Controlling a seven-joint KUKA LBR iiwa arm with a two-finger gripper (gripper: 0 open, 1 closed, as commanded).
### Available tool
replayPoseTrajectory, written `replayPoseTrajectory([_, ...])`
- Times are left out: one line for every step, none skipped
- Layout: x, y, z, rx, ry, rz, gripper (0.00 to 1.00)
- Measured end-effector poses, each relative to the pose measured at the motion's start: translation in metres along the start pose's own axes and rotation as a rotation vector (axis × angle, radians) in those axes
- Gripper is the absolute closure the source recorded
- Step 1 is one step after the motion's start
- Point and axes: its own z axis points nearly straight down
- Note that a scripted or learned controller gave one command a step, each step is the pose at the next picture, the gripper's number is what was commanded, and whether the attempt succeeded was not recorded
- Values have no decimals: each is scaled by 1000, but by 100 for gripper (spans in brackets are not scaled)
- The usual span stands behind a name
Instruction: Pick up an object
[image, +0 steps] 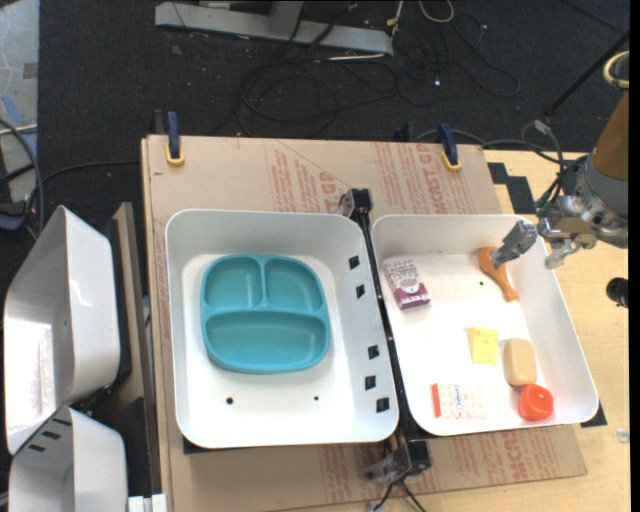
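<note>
The right bin (560, 300) holds several small items: an orange curved tool (498, 271) near the far right side, a purple-and-white packet (407, 283), a yellow square (483, 345), a tan oblong block (518, 361), an orange round cap (535, 402) and a red-and-white card (457, 400). My gripper (538, 245) hangs over the bin's far right edge, fingers spread apart, open with nothing between them. One fingertip (516, 243) sits just above the orange tool's upper end.
The left bin (190, 400) holds a teal divided plate (265, 312). Both bins rest on a cardboard sheet (300, 170) held by clamps at the back. Grey containers (50, 330) stand off the bench at the left. Cables lie on the dark floor behind.
</note>
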Motion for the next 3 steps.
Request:
replayPoseTrajectory([1,3,-8,-13,-3,-4,0])
replayPoseTrajectory([4,12,39,-11,-3,-7,0])
replayPoseTrajectory([6,11,83,-10,-2,-3,0])
